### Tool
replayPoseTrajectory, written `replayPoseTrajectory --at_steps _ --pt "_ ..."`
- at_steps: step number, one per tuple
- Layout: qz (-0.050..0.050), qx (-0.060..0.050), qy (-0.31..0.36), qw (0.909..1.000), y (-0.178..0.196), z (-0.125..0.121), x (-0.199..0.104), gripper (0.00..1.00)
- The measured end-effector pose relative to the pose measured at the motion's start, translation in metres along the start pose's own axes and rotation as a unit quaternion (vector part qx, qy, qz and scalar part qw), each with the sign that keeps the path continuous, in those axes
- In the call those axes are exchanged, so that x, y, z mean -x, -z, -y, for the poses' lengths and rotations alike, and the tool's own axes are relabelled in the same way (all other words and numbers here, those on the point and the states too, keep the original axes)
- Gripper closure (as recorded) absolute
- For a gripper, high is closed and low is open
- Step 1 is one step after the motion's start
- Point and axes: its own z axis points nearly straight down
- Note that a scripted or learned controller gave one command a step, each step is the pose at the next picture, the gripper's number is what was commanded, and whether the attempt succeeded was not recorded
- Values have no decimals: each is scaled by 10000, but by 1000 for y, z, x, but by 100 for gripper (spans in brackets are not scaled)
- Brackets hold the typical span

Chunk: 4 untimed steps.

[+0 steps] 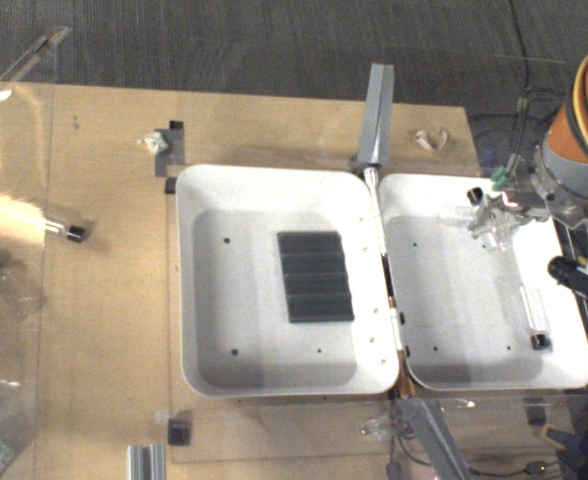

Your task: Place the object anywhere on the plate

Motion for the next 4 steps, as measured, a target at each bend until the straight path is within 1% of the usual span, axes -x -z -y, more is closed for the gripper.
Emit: replayPoseTrajectory --at_steps 1,2,3,4 --pt "-18 -66 971 9953 -85 -62 -23 100" --pt "-13 -1 481 9988 -26 -75 -136 100" --pt "-15 2 2483 9687 -26 -79 -220 100" --pt "-19 10 4875 8731 -63 -62 -267 100"
